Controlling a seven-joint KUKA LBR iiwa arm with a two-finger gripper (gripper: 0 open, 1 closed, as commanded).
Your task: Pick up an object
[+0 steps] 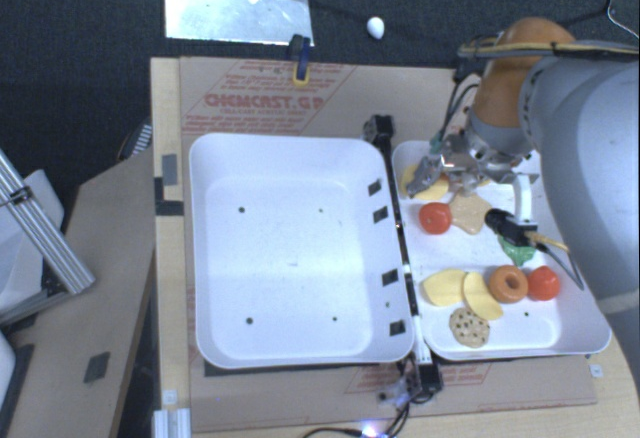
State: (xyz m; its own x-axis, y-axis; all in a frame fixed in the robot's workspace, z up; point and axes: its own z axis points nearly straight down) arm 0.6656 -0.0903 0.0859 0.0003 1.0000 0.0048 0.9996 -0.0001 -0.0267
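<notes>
Pincer (447, 169) low in right bin (577, 331) over yellow piece (432, 190), beside red tomato (434, 218); finger state: cannot tell. Left bin (290, 251) alongside.

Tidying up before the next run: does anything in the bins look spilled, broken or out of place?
Nothing stands out. The toy food sits inside the right bin: tomato, doughnut, cookie. The claw hangs over that bin's far corner.
</notes>
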